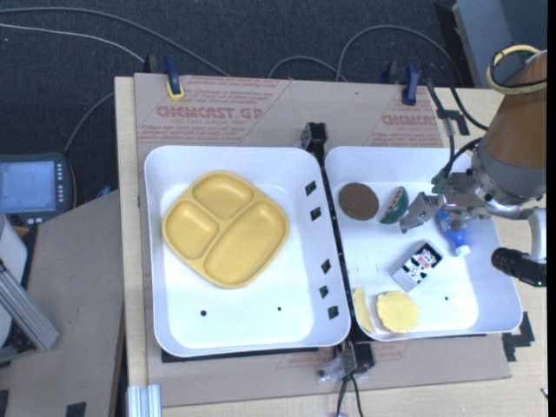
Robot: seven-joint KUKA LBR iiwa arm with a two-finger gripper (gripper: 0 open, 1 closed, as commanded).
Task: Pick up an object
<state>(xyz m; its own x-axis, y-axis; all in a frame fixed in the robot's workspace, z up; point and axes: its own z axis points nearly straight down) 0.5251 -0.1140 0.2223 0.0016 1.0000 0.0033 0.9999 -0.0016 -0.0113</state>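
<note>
Nearest the camera in the right bin [486, 320] lie a round yellow disc [397, 311] and, just above it, a small patterned block [418, 265]. Farther back sits a blue bottle-like piece [453, 234] beside my claw [422, 212], then a green wedge [396, 205] and a brown disc [358, 201]. How far my claw is spread I cannot tell. I judge the wedge my likeliest target: I should centre over it, drop straight, and close without nudging the brown disc. The left bin [165, 320] holds a yellow divided plate [226, 229].

Bench [217, 102] w/ 2 white bins [174, 320].
</note>
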